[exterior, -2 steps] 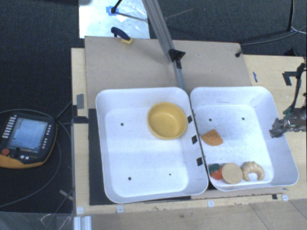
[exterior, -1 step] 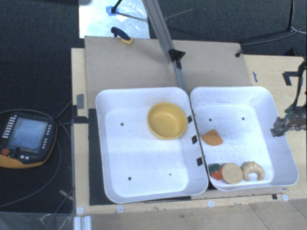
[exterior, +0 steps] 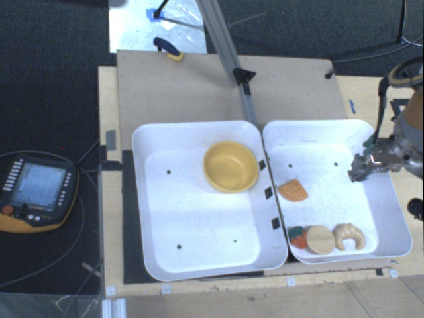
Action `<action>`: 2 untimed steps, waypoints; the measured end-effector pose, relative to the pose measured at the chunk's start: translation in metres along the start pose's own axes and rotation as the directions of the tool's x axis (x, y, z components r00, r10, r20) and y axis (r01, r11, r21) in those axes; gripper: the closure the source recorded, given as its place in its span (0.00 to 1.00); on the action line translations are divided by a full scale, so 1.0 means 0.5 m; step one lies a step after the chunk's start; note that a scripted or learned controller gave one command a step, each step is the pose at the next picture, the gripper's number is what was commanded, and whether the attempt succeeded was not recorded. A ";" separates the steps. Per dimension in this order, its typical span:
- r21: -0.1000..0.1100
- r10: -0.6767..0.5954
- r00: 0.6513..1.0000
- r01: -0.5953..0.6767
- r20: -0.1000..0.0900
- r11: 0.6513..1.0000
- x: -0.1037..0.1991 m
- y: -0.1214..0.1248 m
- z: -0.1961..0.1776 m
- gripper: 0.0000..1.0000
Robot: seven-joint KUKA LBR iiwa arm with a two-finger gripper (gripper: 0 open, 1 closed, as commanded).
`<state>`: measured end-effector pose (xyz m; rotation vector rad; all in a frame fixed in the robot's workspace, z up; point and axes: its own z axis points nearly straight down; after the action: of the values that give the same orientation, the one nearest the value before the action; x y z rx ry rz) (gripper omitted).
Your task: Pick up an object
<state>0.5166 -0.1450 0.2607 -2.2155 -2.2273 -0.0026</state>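
Front of right bin (exterior: pixel 391 197): croissant-shaped piece (exterior: pixel 349 236), round tan disc (exterior: pixel 320 239) and a small red-and-green piece (exterior: pixel 297 236) packed together, touching, hard against the near wall.
Mid right bin: orange wedge (exterior: pixel 293 191) alone near the divider, bare floor all round.
Left bin (exterior: pixel 152 197): yellow bowl (exterior: pixel 230 166) toward the far right corner, upright, nothing else inside.
Gripper (exterior: pixel 361 167): over the right bin's far-right part, well apart from every piece; too small and dark to judge the fingers, cannot tell how wide, nothing visibly held.
Progress: nothing lifted yet by the look of it; approach, closing and raising all left to do.
Room: wedge looks the easy pick, open on all sides; front cluster crowded and pinned by the wall.
Tabletop (exterior: pixel 199 85): bare board behind the bins.
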 end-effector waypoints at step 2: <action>0.001 0.001 1.000 -0.001 0.000 1.000 0.188 0.083 0.039 1.00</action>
<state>0.5578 -0.0506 0.2415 -2.2157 -2.2262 -0.0012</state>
